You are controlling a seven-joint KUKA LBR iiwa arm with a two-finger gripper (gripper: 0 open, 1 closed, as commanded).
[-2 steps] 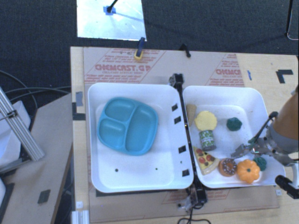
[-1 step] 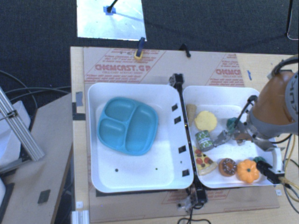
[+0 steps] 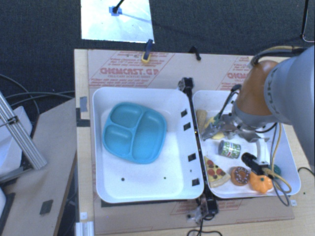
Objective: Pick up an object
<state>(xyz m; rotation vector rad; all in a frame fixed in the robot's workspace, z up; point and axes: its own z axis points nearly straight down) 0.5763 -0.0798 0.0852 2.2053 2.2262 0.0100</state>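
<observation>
Left of your metal-grey pincer (image 3: pixel 212 130) lies a blue divided plate (image 3: pixel 134 132); just right of it, a green can (image 3: pixel 229 149), then an orange pumpkin (image 3: pixel 261 182) beyond.

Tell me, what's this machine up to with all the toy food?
A grey robot arm reaches into the right bin, its tool low near a yellow piece. A green can, pizza slice, donut and orange pumpkin lie loose nearby. The left bin holds a blue divided plate. Nothing looks lifted yet.
</observation>
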